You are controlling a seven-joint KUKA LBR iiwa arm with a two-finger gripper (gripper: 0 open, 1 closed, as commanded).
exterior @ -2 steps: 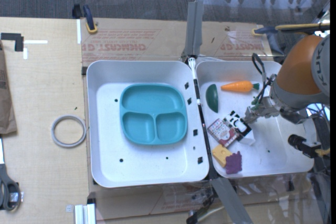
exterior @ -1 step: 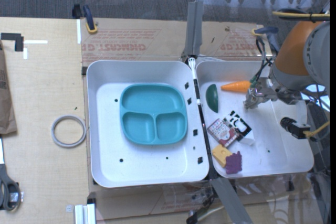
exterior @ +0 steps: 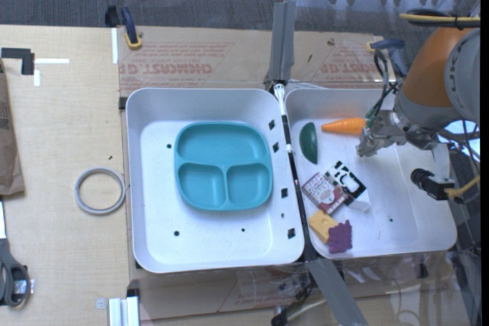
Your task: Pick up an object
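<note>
The right bin (exterior: 416,237) holds several small objects. An orange carrot (exterior: 344,126) lies near its back wall, with a dark green leaf-shaped piece (exterior: 309,141) to its left. A red packet (exterior: 325,191) and a black-and-white item (exterior: 350,181) lie in the middle. A yellow block (exterior: 322,224) and a purple piece (exterior: 341,236) sit near the front. My gripper (exterior: 370,145) hangs over the back of the right bin, just right of the carrot's tip. Nothing shows between its fingers.
The left bin (exterior: 149,237) holds a teal divided plate (exterior: 224,166). A grey tape ring (exterior: 100,190) lies on the bench to the left of the bins. A vertical grey post (exterior: 281,42) stands behind the seam between the bins. Cables hang by the arm at right.
</note>
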